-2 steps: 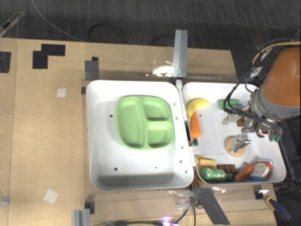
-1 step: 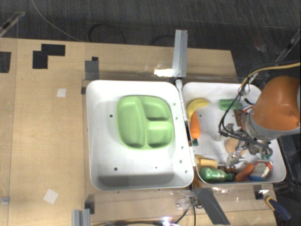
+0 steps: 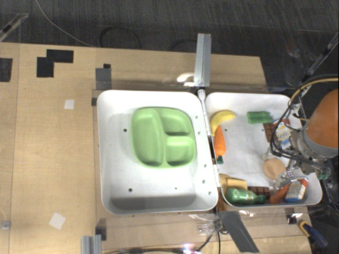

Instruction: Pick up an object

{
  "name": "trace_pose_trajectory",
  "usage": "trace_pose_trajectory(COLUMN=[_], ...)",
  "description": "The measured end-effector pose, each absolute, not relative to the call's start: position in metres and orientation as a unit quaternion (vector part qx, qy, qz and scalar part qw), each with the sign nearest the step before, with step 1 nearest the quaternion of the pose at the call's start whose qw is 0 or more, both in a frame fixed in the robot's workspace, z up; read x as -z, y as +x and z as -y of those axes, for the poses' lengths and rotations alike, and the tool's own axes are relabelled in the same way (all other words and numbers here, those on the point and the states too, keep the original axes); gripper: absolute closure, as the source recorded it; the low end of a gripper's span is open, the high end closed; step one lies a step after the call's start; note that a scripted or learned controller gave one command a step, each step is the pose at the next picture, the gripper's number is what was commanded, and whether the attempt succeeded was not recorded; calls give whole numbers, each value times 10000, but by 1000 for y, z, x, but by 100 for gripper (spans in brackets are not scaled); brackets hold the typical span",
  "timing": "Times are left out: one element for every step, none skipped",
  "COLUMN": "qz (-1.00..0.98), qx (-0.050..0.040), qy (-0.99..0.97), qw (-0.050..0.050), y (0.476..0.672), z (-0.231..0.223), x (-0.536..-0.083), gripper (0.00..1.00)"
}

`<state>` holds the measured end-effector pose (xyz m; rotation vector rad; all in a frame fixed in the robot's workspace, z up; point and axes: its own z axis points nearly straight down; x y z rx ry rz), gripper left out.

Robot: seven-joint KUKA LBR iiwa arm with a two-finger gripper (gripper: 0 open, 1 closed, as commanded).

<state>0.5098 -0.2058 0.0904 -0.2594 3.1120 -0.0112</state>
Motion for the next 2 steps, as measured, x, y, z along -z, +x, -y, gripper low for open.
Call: trace_pose_trajectory(qz=[-9956,-9946], qx=[31,38], qy=[-934,-1033], qw=[113,109], y=[502,500], z=[204,205], x=[-91,-91], gripper=[0,0])
